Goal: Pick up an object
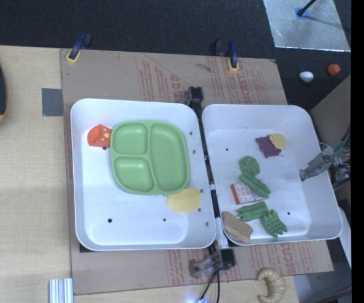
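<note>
while the green toys [256, 188] sit clustered mid right bin [295, 122] toward its front edge, your gripper [313, 168] hangs at the right rim carrying nothing; open or closed, can't tell. approach step: next you swing in and drop.

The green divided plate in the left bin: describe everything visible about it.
The green divided plate looks like matte plastic, a rounded rectangle with three compartments: two smaller ones on the left, one long one on the right. It lies flat, slightly rotated, in the upper middle of the left white bin. A red object sits at its upper-left corner and a pale yellow piece at its lower-right edge.
</note>
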